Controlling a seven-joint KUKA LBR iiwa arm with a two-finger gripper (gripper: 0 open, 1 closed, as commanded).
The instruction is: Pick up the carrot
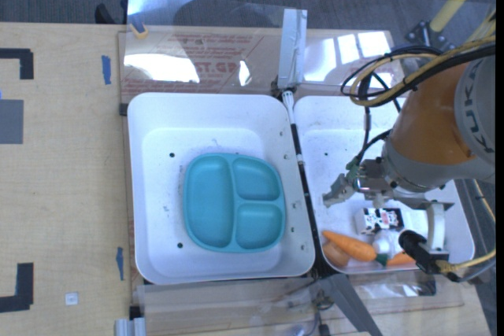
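Left bin (150,169) at frame centre-left with a teal tray (234,201) in it; right bin (331,126) holding the carrot (350,245) at its lower edge, beside small items. Approach step by the look of it: gripper (340,191) poised above and just left of the carrot, not touching it, nothing between its fingers, opening impossible to tell. Next: down and toward the lower frame, over the carrot's middle.

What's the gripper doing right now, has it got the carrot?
Gripper: over the right bin, holding nothing; whether it is open or closed cannot be told. The carrot lies in that bin near its front edge, apart from the gripper.
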